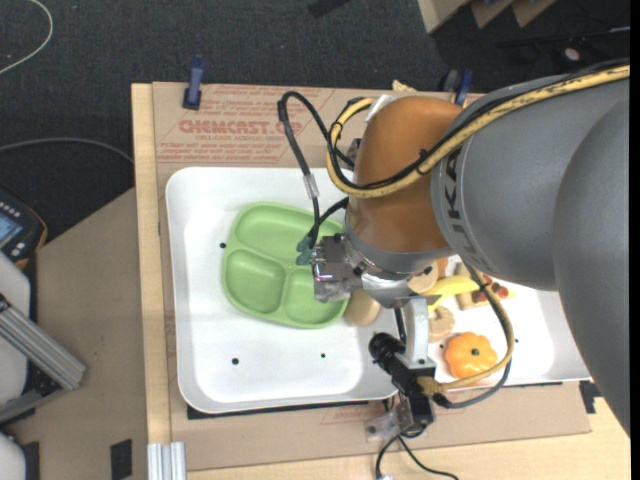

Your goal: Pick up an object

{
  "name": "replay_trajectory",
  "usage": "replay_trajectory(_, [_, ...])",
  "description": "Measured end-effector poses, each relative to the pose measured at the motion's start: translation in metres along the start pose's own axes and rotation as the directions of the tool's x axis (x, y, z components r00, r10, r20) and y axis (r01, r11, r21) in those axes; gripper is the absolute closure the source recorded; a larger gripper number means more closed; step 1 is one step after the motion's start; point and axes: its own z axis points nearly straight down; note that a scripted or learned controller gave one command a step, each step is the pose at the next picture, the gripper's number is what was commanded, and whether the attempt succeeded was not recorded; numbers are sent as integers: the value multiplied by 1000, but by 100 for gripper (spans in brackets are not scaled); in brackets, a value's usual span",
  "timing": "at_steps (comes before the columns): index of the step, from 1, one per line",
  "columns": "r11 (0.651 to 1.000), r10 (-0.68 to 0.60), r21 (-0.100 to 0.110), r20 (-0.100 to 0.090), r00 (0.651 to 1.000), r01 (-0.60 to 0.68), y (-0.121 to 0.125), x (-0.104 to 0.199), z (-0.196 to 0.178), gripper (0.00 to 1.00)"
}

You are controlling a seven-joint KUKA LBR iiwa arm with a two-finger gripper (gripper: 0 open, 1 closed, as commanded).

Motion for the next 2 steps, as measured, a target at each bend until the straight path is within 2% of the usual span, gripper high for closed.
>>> replay_trajectory(1, [1000,1,-2,0,1000,-1,0,0,-10,100])
replay_trajectory(2, [1000,-5,-21,-6,1000,5,28,26,-254,100])
